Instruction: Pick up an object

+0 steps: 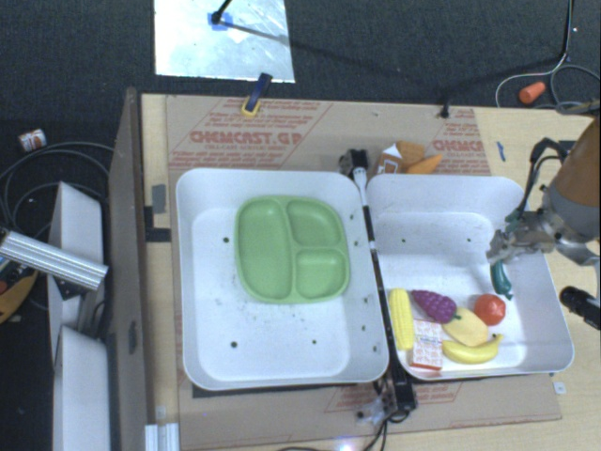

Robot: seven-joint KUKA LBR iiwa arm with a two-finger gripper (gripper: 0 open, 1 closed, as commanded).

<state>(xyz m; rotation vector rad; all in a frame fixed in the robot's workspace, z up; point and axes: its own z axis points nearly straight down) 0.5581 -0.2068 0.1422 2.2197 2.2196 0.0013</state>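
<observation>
The gripper (502, 263) hovered at the right bin's (451, 209) edge, its grip state unreadable; it should drop squarely over the tomato (488, 308).

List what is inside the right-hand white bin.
The right bin holds corn, purple grapes, a tomato, a banana, a yellow piece and a small carton, partly covered by the fruit.
</observation>
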